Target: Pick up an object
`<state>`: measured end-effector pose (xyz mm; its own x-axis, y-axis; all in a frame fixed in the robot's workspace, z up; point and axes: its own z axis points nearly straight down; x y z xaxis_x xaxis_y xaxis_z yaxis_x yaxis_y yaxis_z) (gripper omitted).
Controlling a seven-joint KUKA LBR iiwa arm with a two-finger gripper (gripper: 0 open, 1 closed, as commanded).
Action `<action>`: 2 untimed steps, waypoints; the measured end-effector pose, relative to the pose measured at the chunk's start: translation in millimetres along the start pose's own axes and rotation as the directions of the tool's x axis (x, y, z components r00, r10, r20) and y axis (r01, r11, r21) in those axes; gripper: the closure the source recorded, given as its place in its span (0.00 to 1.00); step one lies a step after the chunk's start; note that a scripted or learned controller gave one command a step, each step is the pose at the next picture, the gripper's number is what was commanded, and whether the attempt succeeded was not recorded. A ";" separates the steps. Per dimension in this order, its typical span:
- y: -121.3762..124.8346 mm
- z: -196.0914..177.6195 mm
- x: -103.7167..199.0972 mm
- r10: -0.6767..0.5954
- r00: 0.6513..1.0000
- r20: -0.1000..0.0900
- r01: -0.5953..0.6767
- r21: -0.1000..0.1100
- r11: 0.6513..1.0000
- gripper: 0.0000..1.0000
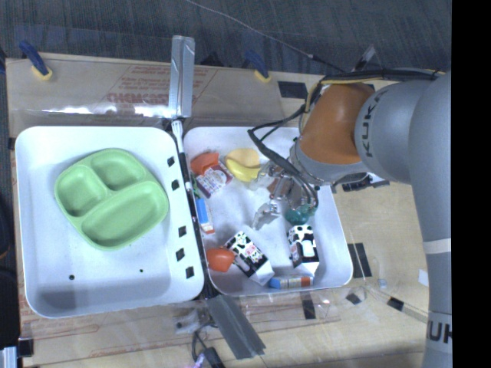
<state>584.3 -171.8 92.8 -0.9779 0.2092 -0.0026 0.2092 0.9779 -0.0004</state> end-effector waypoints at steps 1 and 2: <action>-26.4 -1.8 -32.5 -0.211 0.977 0.003 0.211 0.000 0.977 0.00; -47.2 -1.0 41.9 -0.235 0.972 0.001 0.235 -0.001 0.972 0.00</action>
<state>533.5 -209.2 93.7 -0.9997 -0.0260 -0.0039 -0.0260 0.9997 -0.0003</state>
